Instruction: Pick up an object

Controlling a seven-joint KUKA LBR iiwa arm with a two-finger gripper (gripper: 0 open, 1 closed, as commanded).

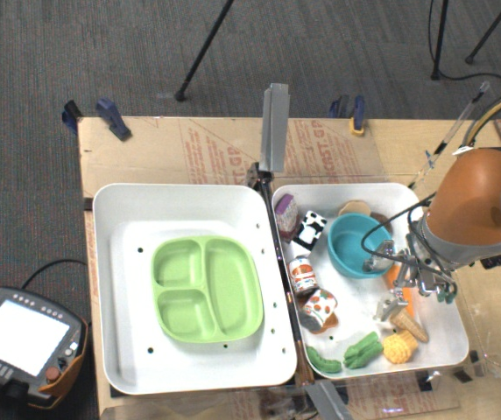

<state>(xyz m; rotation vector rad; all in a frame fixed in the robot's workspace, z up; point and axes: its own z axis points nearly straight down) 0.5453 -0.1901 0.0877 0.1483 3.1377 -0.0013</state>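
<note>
You have the arm [465, 204] reaching in over the right bin [448, 344], its orange band above the wrist and the gripper [401, 303] hanging low over the bin's right half, just right of the teal bowl [356, 245]. The fingers [389, 307] point down towards the cone [407, 323], with a scrap of orange showing close beside them, but you cannot tell from here whether they are wide or narrow, or whether anything sits between them. Near the bin's front right corner the corn [398, 348] lies just beside the cone, and a green pepper [363, 349] and a dark green pod [323, 359] lie along the front edge. Against the bin's left wall you see two spotted cups [320, 309], one behind the other, and farther back a black-and-white die [312, 227] beside a purple piece [285, 213]. A tan item [354, 207] peeks out behind the bowl at the back edge. The left bin [115, 234] holds a green divided plate [207, 289], lying flat near its middle. At the worktop's [172, 151] back edge there are blue clamps [110, 116], and a tablet [23, 344] rests on the floor off the front left corner.
</note>
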